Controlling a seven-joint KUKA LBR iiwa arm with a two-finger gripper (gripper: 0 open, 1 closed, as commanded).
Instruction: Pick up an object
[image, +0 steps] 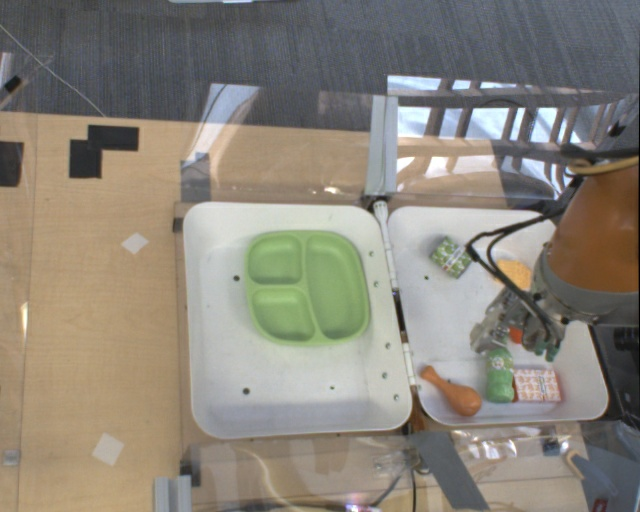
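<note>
Reaching in from the right, the grey arm with its orange band (598, 225) is hanging low over the right-hand bin (440, 300), and its gripper (512, 338) is sitting just above a small green bottle-like object (500, 378) near the bin's front edge. From where I am standing the fingers are lost in a clutter of metal and cable, so I cannot tell whether they are spread or pinched, and nothing is plainly showing between them. Just to the right of the green object, a little patterned box (536, 385) is lying flat, and to its left an orange, drumstick-shaped toy (452, 391) is resting by the front corner. Farther back a small green-and-white packet (451, 256) is lying alone, and something yellow-orange (515, 272) is peeking out beside the wrist, perhaps another toy. Across the divider, a green sectioned plate (305, 287) is sitting in the middle of the left-hand bin (215, 390).
</note>
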